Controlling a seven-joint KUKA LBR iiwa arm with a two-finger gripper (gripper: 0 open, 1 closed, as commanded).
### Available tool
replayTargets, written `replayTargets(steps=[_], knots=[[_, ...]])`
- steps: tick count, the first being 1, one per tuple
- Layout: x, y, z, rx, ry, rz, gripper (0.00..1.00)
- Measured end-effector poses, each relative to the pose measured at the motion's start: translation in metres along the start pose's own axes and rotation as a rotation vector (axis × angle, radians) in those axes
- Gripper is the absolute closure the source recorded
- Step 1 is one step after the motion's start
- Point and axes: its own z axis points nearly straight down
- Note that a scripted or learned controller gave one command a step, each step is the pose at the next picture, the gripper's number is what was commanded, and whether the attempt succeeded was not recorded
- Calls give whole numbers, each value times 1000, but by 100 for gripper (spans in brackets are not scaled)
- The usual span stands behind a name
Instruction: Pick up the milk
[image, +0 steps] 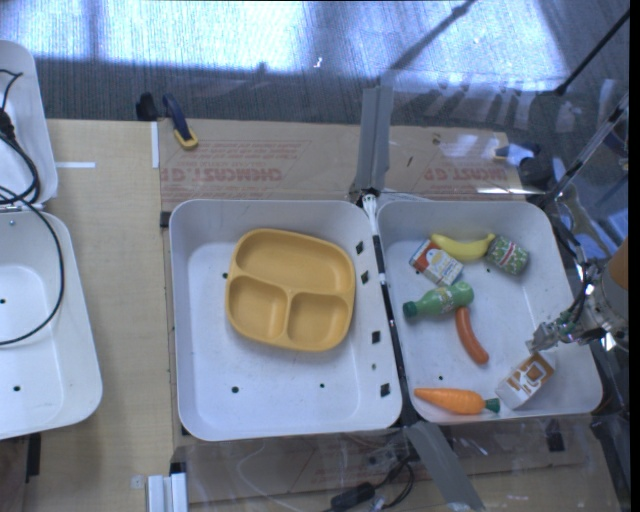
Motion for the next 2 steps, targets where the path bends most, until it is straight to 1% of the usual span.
replayTargets(steps=[1, 2], knots=[[2, 0, 0, 2, 4, -2, 0], [7, 2, 36, 3, 12, -91, 0]])
